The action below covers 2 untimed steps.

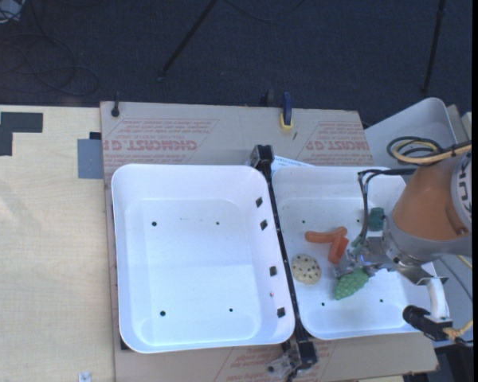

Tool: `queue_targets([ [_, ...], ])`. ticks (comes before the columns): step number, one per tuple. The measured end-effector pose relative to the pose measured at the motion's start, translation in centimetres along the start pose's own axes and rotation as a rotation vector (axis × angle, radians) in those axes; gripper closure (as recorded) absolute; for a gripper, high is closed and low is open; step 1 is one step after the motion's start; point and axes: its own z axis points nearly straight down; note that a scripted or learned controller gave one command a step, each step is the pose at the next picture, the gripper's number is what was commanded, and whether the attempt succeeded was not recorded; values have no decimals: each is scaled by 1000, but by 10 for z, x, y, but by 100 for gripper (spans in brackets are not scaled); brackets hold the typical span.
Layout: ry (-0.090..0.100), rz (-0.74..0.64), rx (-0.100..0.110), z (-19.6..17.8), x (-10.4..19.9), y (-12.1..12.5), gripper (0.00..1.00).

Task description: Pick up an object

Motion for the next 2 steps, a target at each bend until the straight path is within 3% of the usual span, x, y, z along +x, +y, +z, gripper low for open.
queue_targets([
  [1,-2,-16,-15,-75,34,83,100],
  [2,2,-12,3,-78,77,11,100],
])
